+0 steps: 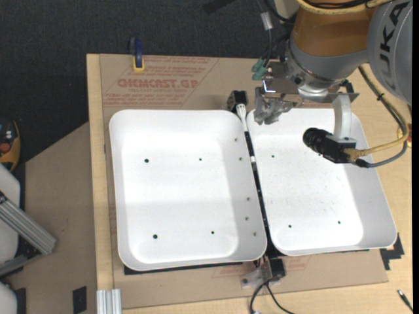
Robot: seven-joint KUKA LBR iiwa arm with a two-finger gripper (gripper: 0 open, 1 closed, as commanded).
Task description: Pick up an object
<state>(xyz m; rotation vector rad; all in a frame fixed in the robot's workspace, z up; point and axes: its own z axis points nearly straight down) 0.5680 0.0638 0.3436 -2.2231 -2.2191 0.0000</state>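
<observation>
A brown cardboard sheet (pixel 163 77) printed with red lettering lay under two shallow white plastic bins. The left bin (pixel 183 188) and the right bin (pixel 321 195) sat side by side, their inner rims touching along the middle. The grey arm with its orange band (pixel 340 18) reached in from the far right, its two-finger metal gripper (pixel 270 112) hanging over the far-left corner of the right bin. Whether the fingers were spread or pressed together could not be told, and nothing to pick up could be made out near them. A small blue-and-yellow clamp (pixel 137 52) gripped the sheet's far edge.
</observation>
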